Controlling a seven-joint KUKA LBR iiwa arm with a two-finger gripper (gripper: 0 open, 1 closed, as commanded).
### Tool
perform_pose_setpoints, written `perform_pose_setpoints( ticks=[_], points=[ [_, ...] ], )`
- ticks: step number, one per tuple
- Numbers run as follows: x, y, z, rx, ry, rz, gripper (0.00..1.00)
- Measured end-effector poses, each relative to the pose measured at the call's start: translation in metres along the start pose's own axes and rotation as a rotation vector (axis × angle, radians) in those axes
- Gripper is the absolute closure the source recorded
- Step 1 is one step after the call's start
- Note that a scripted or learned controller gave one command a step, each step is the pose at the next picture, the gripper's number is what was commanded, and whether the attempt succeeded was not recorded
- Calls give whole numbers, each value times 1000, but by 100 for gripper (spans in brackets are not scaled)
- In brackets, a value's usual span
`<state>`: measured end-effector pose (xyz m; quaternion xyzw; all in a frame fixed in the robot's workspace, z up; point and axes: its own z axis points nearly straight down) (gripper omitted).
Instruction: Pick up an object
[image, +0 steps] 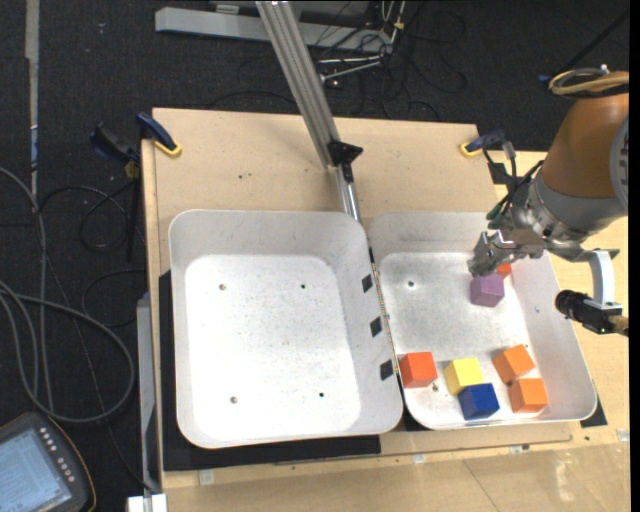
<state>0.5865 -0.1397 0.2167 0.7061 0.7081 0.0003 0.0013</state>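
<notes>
Purple block (487, 290) sits in the right bin (440, 255), directly under the fingers (489, 262).
Fingers low over the block's top edge; cannot tell if they are spread or closed, or whether they grip it. Something red-orange shows just beside them. Well below the fingers, along the bin's near edge: orange cube (418, 369), yellow cube (464, 375), blue cube (479, 401), two more orange cubes (521, 378). Left bin (200, 240) shares the wooden surface (250, 165).
</notes>
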Motion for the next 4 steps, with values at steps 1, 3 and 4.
perform_pose_setpoints(
  ticks=[1,3,4],
  points=[
    [48,21,6,0,2,-4,100],
    [150,63,-2,-2,3,-5,100],
    [208,73,-4,-1,4,-5,100]
  ],
)
